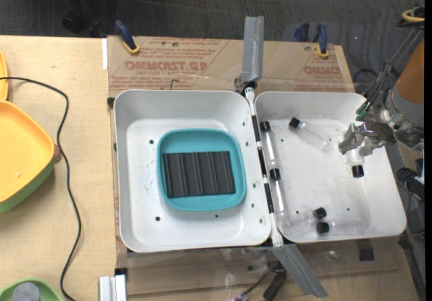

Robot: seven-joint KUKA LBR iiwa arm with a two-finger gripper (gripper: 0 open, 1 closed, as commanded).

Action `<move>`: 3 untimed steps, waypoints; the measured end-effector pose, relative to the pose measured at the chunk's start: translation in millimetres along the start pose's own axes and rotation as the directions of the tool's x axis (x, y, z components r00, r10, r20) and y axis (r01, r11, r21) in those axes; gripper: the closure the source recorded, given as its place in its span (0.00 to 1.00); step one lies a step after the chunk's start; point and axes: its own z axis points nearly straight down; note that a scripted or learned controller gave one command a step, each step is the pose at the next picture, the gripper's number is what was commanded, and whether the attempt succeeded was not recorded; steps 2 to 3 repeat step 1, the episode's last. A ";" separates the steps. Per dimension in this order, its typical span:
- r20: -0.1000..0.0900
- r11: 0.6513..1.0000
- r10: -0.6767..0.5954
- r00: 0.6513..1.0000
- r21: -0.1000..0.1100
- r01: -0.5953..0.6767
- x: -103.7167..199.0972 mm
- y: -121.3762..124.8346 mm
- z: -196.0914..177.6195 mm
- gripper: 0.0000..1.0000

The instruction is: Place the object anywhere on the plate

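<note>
A teal plate (pixel 200 171) with a dark ridged centre lies in the left bin (pixel 135 158). My gripper (pixel 357 146) hangs over the right part of the right bin (pixel 378 212). A small clear vial (pixel 357 163) with a black cap points down from between its fingers, and the gripper is shut on it. The plate is far to the left of the gripper, across the divide between the bins.
Several more clear black-capped vials lie in the right bin: one at the back (pixel 303 129), a long tube along the left wall (pixel 268 152), and two near the front (pixel 319 220). A yellow dish (pixel 20 158) and a black cable (pixel 66 158) lie on the table at left.
</note>
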 end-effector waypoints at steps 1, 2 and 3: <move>0.000 1.000 0.000 1.000 0.000 0.000 0.0 0.0 -0.1 0.00; 0.000 1.000 0.000 1.000 0.000 0.000 0.0 0.0 -0.1 0.00; 0.000 1.000 0.000 1.000 0.000 0.000 0.0 0.0 -0.1 0.00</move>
